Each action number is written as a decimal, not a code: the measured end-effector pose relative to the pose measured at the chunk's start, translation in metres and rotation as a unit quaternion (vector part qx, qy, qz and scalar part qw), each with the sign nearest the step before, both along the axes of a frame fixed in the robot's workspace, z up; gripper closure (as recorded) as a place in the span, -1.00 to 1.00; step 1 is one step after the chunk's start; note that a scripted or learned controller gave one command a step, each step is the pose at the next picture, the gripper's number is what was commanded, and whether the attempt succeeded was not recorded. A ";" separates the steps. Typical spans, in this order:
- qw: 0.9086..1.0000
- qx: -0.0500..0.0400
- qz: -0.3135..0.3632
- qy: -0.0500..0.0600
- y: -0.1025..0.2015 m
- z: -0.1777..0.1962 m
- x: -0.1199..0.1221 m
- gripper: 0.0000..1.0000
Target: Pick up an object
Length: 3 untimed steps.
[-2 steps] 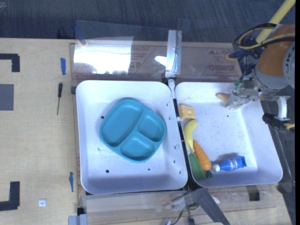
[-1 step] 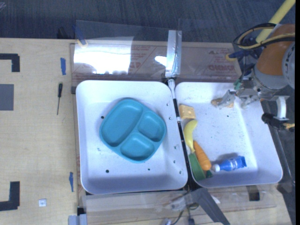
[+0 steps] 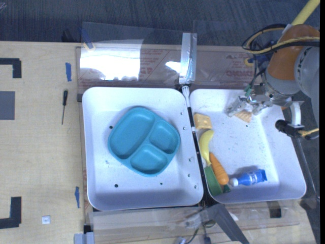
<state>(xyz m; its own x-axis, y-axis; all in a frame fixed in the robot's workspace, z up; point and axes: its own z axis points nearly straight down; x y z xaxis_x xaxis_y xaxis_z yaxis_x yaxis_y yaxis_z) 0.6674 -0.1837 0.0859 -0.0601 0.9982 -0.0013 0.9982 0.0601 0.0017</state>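
the tool (image 3: 242, 107) sits over a tan block (image 3: 245, 117) near the right bin's (image 3: 284, 187) back edge; whether it pinches, i cannot tell; lift straight, slowly.

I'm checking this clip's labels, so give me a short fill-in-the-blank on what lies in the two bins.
1. The blue divided plate lies in the ____ bin.
2. The carrot is coloured ____.
3. The gripper hovers over the ____ bin.
4. The bottle has a ____ label.

Missing words: left; orange; right; blue

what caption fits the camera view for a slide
KUKA arm's gripper low at the back of the right bin by a tan item; blue divided plate in the left bin.
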 end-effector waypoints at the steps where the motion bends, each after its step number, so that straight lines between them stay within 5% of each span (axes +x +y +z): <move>1: 1.000 -0.001 0.001 -0.004 0.000 0.013 0.002 1.00; 2: 1.000 -0.001 0.001 -0.003 0.000 0.012 0.002 -1.00; 3: 1.000 0.001 -0.004 0.000 -0.016 0.001 -0.033 -1.00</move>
<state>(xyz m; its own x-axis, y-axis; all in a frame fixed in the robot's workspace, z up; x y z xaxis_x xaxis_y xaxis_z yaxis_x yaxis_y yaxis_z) 0.6341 -0.1995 0.0866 -0.0528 0.9986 0.0007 0.9986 0.0528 0.0026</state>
